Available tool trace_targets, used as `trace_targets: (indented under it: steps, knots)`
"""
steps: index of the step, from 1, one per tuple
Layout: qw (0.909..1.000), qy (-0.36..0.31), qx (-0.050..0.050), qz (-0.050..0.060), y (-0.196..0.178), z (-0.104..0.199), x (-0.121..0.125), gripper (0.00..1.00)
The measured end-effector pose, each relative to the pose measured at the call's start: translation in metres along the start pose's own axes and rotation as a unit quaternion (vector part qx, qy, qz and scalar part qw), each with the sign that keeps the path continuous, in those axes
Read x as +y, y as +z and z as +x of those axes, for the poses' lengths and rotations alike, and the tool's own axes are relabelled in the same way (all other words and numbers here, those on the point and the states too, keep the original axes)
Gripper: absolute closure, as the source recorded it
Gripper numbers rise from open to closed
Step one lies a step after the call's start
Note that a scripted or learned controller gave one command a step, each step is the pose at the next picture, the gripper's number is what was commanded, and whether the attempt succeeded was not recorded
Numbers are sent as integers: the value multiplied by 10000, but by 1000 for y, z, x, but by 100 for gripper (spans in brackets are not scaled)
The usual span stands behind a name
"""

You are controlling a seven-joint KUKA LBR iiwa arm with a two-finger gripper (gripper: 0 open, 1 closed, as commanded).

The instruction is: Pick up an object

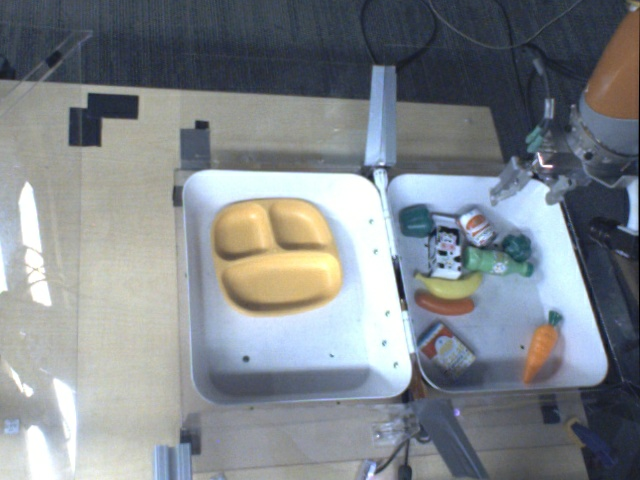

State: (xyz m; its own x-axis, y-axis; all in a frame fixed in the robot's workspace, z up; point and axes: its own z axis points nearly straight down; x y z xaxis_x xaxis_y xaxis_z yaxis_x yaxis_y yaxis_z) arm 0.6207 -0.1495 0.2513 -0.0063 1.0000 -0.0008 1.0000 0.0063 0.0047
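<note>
My gripper [531, 185] hangs over the far edge of the right bin [585, 363], its two fingers spread open with nothing between them. Below it in that bin lie a dark green block [415, 218], a red and white can [478, 228], a green bottle [498, 260] and a black and white toy [447, 253]. A banana [449, 286] and a red sausage [444, 305] sit just in front of the toy. Nearer the front are an orange carrot [541, 348] and a small printed packet [447, 350].
The left bin [200, 368] holds a yellow divided tray [277, 255]. A metal post [382, 118] rises behind the seam between the bins. Black cables [400, 28] loop on the floor beyond the bench.
</note>
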Motion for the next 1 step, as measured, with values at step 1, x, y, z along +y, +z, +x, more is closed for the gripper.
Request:
trace_targets:
  steps: [1]
  knots:
    - [9970,-767,-26,-112,130,10,-10,0]
